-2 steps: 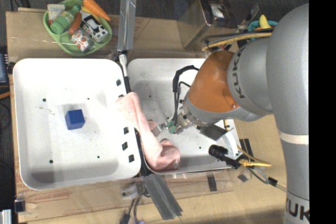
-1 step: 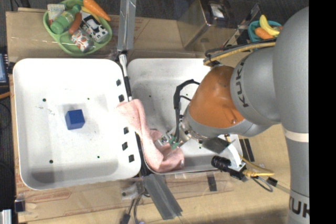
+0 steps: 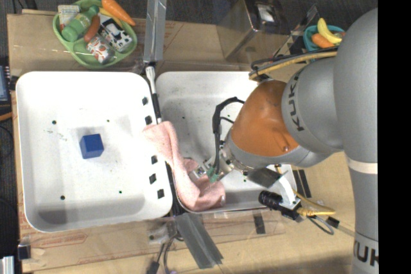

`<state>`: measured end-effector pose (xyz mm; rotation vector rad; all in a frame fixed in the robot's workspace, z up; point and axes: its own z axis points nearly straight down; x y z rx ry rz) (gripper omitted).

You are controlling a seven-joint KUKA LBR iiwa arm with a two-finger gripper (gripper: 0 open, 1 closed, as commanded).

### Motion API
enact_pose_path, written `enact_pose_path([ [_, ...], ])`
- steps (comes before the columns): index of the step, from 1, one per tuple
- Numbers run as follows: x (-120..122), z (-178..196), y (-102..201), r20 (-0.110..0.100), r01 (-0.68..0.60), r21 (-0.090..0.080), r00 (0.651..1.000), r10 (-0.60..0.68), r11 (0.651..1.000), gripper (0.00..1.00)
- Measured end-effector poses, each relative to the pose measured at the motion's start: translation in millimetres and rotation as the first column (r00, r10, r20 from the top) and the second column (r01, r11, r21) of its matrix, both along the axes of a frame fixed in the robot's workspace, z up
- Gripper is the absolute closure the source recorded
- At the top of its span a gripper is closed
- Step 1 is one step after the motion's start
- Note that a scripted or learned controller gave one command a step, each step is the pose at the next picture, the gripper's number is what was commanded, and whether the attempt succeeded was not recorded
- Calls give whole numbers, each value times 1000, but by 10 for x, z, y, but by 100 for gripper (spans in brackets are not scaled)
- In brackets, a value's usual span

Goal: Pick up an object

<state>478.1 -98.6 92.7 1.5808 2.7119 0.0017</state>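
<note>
At the bottom of the frame the gripper (image 3: 209, 171) sits low in the right bin (image 3: 186, 90), close to that bin's lower wall, and its tip is pressed against the right-hand fold of a pink cloth (image 3: 183, 188). The wrist and the broad orange band (image 3: 260, 125) of the arm (image 3: 327, 106) hang over it and hide most of it, so I cannot tell whether it is spread or closed, nor whether any cloth is caught in it. The cloth lies crumpled in the lower left corner of the right bin, its upper end draped onto the wall shared with the left bin (image 3: 38, 112). The arm covers the right half of the right bin; the floor that shows, in the upper left part of it, is bare. In the left bin a small blue block (image 3: 92, 145) rests alone near the middle, well apart from every wall and from the cloth. Further back, in the upper left of the frame, a green bowl (image 3: 77, 57) stands on the bench (image 3: 192, 42), heaped with small toys, an orange carrot (image 3: 115, 8) among them; the rest are too jumbled to name. In the upper right a yellow banana (image 3: 327, 32) is partly cut off by the arm.
</note>
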Motion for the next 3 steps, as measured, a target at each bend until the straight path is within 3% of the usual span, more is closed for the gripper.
enact_pose_path([
  [3,0,0,0,0,0,0,1000,0,1000,0],
])
